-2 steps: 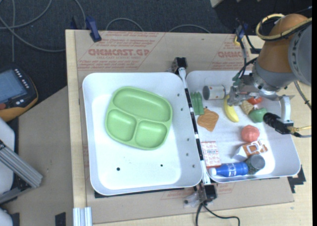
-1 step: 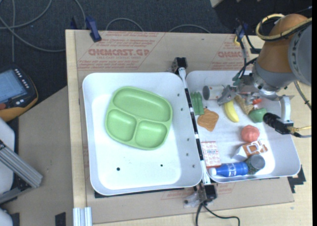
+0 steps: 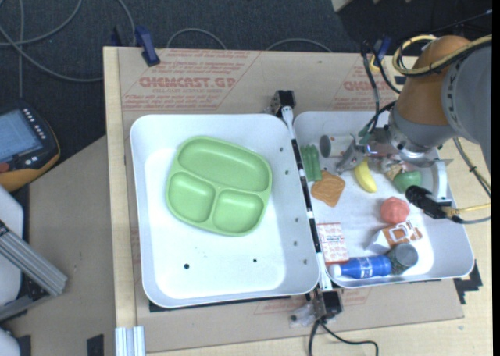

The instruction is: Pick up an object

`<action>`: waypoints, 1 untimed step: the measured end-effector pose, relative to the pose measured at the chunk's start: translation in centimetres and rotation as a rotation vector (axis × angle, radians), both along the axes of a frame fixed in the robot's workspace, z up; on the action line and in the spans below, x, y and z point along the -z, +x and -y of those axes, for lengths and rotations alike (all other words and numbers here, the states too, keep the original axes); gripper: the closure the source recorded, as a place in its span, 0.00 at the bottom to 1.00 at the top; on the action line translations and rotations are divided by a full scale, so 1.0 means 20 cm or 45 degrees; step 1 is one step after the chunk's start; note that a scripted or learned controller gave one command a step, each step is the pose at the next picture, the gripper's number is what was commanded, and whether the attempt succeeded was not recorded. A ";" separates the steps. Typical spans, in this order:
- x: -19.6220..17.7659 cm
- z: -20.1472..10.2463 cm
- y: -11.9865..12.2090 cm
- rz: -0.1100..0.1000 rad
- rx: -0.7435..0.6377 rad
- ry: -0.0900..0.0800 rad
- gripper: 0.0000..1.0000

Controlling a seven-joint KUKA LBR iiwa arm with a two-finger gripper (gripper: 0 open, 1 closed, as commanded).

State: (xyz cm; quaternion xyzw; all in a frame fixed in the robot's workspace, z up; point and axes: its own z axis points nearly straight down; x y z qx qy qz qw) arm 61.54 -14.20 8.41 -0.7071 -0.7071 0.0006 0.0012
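Yellow banana (image 3: 365,177) is lying in the right bin (image 3: 453,257), just beside the gripper (image 3: 373,153) — likeliest target. Jaws' state: cannot tell, arm is hiding them. Advisable: centring over the banana before closing — toast (image 3: 329,189) and green ball (image 3: 407,180) are crowding it.

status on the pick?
Gripper low in right bin, by banana. Nothing seen held. Clutter close: green piece, red ball.

The grey arm (image 3: 461,97) reaches in from the right, its tool (image 3: 373,158) pointed low.
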 end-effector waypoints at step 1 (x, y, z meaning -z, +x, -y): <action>-0.05 0.00 0.00 0.003 0.001 -0.001 1.00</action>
